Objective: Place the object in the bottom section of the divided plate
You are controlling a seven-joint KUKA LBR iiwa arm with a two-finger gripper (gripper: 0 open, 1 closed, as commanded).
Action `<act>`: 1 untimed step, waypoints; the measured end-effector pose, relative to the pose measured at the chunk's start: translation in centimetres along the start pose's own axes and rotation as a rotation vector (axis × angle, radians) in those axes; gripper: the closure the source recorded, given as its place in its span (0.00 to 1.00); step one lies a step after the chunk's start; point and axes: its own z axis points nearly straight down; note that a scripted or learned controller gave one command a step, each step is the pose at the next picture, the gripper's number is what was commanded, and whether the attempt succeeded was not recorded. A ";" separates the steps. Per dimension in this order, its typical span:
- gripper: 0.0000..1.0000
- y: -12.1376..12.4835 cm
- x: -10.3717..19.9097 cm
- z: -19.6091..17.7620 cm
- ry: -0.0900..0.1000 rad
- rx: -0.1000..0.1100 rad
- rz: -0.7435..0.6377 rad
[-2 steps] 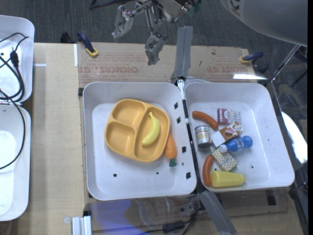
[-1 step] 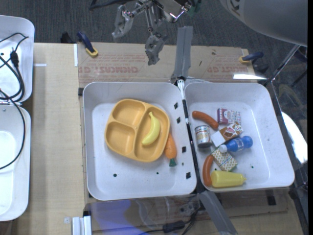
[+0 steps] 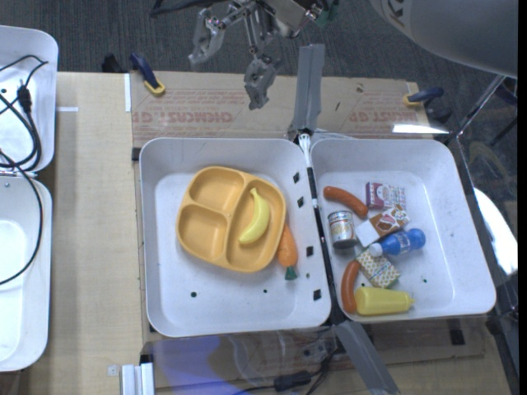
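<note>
Your hand (image 3: 233,56) hangs spread and holding nothing, up past the far rim of the two bins over the tabletop (image 3: 90,179). Below it, in the left bin (image 3: 165,303), you have the yellow divided plate (image 3: 206,220), with the banana (image 3: 257,216) lying in its large section. Just beyond the plate, on the side away from your hand, the carrot (image 3: 286,249) touches the rim.

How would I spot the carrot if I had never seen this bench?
Start at the left white bin, which holds a yellow divided plate. The carrot lies on the bin floor against the plate's right edge. It is small and orange with a green tip, unlike the yellow banana on the plate.
</note>
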 end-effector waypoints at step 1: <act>0.00 0.0 0.0 0.0 0.000 0.000 0.000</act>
